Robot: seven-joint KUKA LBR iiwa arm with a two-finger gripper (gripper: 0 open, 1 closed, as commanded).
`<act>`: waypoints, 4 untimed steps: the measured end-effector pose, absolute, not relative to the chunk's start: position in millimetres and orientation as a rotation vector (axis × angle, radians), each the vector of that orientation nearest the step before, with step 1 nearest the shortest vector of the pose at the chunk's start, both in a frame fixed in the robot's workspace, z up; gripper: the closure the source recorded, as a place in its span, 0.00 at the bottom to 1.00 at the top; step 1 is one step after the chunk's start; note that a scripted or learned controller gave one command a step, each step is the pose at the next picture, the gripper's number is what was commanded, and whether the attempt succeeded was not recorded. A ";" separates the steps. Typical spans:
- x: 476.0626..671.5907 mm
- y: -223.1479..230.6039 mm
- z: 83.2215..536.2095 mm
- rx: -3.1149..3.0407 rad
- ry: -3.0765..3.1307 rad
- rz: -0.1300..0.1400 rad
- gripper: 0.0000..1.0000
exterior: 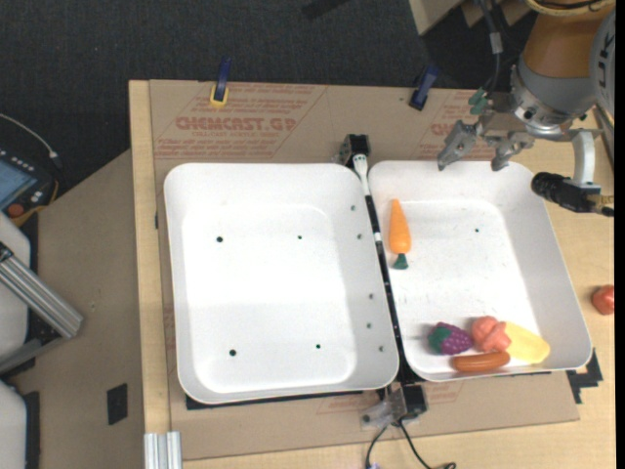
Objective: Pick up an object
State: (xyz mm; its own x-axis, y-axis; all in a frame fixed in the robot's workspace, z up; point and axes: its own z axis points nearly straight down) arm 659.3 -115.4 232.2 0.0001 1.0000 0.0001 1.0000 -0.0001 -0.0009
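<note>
We see the gripper (479, 149) hanging over the far rim of the right bin (557, 291), metal fingers spread with nothing between them. A tapered orange carrot (398, 227) lies near that bin's left wall; knobbly purple grapes (451, 339) and a smooth sausage (479, 362) sit at its near edge.

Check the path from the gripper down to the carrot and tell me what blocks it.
Nothing visible blocks it. The gripper hangs open above the right bin's far rim; the carrot lies alone by that bin's left wall, with bare floor between. The other toys cluster at the near edge.
</note>
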 end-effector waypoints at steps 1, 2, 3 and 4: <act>645.0 -56.6 444.1 -2.224 -2.235 -0.015 0.00; 628.6 17.1 542.6 -2.220 -2.236 -0.017 0.00; 610.9 63.6 535.5 -2.217 -2.224 0.002 0.00; 565.8 73.3 371.7 -2.215 -2.211 0.021 0.00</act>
State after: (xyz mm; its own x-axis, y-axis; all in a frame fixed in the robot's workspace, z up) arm 565.8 73.3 371.7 0.0016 1.0000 -0.0013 0.9998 -0.0016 -0.0176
